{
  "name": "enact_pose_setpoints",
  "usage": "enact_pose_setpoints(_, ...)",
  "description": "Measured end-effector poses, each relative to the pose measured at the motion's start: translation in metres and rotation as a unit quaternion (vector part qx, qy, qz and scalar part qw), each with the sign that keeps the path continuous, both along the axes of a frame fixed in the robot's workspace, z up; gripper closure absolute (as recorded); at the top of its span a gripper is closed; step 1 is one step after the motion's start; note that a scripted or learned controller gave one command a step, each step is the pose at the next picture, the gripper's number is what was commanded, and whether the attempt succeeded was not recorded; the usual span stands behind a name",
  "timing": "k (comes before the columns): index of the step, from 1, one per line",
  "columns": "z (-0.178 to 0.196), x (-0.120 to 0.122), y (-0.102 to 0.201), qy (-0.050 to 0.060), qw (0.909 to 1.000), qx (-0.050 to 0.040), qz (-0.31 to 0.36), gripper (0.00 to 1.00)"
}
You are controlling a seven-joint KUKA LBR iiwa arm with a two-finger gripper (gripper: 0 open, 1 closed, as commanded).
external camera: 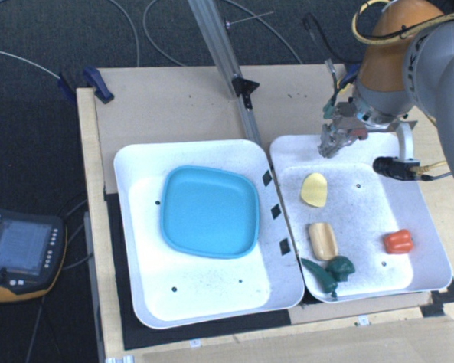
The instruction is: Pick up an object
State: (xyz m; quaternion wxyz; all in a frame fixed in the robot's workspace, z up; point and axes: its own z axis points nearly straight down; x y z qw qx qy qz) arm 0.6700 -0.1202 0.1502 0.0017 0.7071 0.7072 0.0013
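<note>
Gripper low over the far rim of the right bin, open or closed impossible to tell. Nearest it, just toward the camera, a pale yellow piece; farther the same way a tan block, a red object off toward the arm's side, and a dark green toy beyond the block at the near rim. Farthest from it, well apart, a blue plate lying flat in the left bin.
</note>
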Motion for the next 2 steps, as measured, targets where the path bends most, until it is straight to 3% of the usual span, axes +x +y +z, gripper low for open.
enact_pose_setpoints(2,0.083,0.002,-0.003,0.0,1.0,0.0,0.0,1.0)
